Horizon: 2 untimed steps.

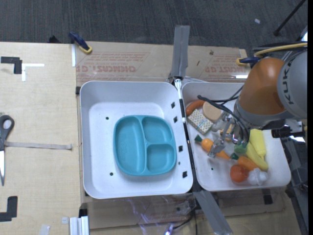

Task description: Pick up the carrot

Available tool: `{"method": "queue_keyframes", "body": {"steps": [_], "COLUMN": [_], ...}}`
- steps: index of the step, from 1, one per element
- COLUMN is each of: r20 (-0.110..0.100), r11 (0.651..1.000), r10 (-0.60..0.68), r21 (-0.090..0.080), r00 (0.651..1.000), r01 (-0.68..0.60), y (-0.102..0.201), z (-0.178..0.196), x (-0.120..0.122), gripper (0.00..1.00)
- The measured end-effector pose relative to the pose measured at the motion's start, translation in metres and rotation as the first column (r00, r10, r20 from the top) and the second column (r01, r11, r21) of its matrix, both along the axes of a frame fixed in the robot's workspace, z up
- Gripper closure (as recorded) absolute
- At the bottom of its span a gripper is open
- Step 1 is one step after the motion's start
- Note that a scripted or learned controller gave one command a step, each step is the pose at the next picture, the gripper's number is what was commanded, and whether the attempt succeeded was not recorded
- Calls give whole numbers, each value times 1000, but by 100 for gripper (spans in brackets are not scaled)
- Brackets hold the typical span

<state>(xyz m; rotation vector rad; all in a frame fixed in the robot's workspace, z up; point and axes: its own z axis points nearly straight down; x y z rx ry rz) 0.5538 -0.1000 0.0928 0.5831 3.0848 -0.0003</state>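
Observation:
The carrot is a small orange piece with a green top. It lies in the right bin, near that bin's left wall and pointing toward the lower right. My gripper hangs low directly over the carrot's right half and hides its middle. A bit of orange shows again just past the gripper on the lower right. The arm's orange band sits above and to the right.
Around the carrot in the right bin lie a waffle piece, a bread slice, an orange sausage, a yellow banana, a second orange vegetable, a red tomato and a white lump. The left bin holds a teal divided plate.

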Motion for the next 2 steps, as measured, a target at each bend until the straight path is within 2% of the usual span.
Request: {"method": "queue_keyframes", "body": {"steps": [1,2], "r20": [5,2], "r11": [1000,1000], "r10": [3,22], "r21": [-2,0], "r00": [1000,1000], "r01": [-3,-22], "y": [0,56], "z": [10,99], "x": [2,-60], "gripper": [100,100]}}
